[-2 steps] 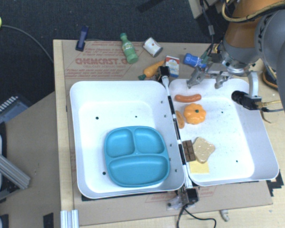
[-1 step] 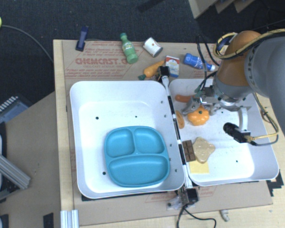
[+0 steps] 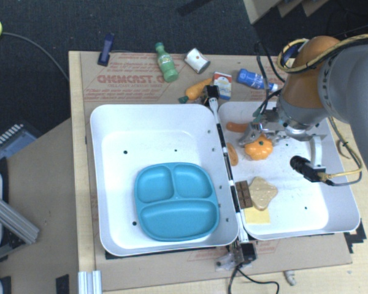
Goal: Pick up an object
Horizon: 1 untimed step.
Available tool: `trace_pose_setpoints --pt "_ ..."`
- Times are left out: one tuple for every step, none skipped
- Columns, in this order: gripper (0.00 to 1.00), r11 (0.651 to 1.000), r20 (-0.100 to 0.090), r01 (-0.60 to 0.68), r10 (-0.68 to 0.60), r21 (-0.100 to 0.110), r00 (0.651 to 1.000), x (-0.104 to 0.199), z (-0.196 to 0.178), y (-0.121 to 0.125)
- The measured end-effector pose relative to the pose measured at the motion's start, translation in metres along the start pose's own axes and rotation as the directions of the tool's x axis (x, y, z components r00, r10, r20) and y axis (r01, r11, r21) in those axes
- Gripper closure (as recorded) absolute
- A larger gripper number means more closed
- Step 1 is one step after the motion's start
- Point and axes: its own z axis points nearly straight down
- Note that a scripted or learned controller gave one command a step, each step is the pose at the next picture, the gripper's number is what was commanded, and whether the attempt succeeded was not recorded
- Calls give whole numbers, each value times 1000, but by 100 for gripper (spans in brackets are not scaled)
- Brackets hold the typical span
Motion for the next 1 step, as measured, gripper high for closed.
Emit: trace_pose_setpoints --pt "100 1000 -1 2 -2 -1 1000 50 -91 -46"
